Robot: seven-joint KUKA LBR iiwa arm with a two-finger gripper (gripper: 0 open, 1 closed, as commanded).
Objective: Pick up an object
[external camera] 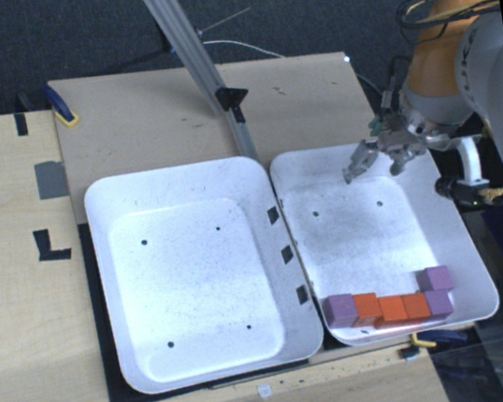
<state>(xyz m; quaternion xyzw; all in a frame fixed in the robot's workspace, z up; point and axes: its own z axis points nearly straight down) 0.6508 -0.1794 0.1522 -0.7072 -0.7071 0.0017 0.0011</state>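
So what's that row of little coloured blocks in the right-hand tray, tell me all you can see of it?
The row of blocks lies along the near wall of the right bin, at its lower edge in the camera view. It runs purple, orange, orange, then purple, with one more purple block set just behind the right end. They look like small matte cubes, packed side by side and touching. The gripper hangs over the bin's far end, well apart from them.

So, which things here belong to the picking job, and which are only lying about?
Job:
- gripper, open, above the right bin
- purple blocks and orange blocks along that bin's near edge

Lying about:
- left bin
- metal bar
- black tape marks
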